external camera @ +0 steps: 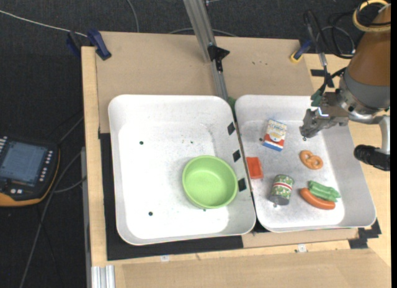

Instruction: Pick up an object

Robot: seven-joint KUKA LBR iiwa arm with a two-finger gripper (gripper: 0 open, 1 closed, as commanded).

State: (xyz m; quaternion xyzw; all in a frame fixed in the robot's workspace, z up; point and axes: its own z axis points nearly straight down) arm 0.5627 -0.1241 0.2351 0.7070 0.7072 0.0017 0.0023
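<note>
Camera view: the gripper (pixel 308 130) is seen over the right bin (pixel 366 203), just right of the carton (pixel 274 135); its opening cannot be told. A light, stiff, easily dented carton is judged, best gripped across its narrow sides.

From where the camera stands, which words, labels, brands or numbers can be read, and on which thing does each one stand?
No text can be read in this view.
Small carton: printed red, white and blue faces, lettering too small to read.
Can: green and red label, blurred.
Handheld pendant left of the bench: lit screen, content too small to read.
Green bowl: no markings seen.
</note>
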